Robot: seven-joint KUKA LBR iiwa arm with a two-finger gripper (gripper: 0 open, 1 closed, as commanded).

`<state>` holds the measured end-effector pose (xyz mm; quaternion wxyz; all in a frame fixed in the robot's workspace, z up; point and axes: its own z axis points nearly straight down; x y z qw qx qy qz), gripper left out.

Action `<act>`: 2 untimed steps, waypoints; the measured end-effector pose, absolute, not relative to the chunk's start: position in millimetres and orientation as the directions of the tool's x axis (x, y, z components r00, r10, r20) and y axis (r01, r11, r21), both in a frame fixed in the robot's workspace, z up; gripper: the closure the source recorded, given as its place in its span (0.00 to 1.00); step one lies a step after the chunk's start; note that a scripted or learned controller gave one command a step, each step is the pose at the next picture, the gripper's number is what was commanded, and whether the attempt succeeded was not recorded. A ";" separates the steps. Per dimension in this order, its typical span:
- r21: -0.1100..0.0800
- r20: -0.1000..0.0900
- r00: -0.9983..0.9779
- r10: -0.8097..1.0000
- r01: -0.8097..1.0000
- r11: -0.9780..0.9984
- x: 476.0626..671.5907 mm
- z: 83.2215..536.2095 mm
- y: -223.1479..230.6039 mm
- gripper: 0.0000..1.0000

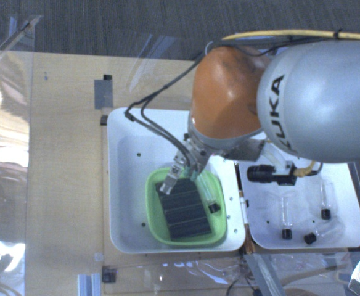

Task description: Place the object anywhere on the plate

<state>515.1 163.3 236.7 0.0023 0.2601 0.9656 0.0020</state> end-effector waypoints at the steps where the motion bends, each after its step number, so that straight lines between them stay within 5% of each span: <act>1: 0.007 -0.005 -0.837 0.547 0.547 0.837 522.2 235.9 138.2 0.00; 2: 0.007 -0.009 -0.850 0.527 0.527 0.850 521.6 275.2 61.4 0.00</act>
